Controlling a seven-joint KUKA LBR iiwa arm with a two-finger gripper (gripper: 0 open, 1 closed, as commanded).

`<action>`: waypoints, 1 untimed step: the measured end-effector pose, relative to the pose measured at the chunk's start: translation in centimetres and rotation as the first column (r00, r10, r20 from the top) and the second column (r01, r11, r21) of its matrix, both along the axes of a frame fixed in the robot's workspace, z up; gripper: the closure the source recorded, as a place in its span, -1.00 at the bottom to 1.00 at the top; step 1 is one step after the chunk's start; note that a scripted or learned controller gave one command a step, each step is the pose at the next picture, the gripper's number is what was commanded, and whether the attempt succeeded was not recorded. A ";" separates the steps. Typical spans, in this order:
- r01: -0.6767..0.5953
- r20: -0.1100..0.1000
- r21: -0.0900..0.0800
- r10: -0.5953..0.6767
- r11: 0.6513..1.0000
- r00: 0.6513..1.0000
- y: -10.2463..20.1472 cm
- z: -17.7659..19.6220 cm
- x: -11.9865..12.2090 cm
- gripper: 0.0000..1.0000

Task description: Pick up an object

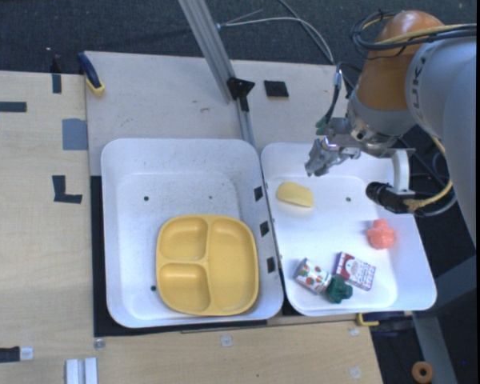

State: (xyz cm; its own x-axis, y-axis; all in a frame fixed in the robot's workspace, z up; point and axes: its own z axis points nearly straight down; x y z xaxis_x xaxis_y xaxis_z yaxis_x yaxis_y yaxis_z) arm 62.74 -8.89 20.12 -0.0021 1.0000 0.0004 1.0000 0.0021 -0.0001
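Gripper hangs above the far left corner of the right bin, just beyond the pale yellow lump that lies on the bin floor, apart from it and carrying nothing. Whether its tips are spread or pressed together cannot be told at this angle and size. The arm reaches in from the right, its orange band above the wrist, bent so the tool points down and toward the left; this posture likely serves a top-down approach to the nearest item. Yellow lump is judged the probable target, being closest to the tool and lying alone with free space on all sides. Other candidates sit toward the near side of the same bin: a pink lump by the right wall, a small red and white carton, and a second small carton touching a dark green piece; these last ones are crowded, so harder to take cleanly. Left bin holds a yellow divided tray, flat, compartments up. Pick not yet made; a short move toward the near side and a descent appear needed.
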 end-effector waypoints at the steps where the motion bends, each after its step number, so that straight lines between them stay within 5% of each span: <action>1: 0.001 0.001 0.000 -0.001 1.000 1.000 -0.2 4.2 -0.2 1.00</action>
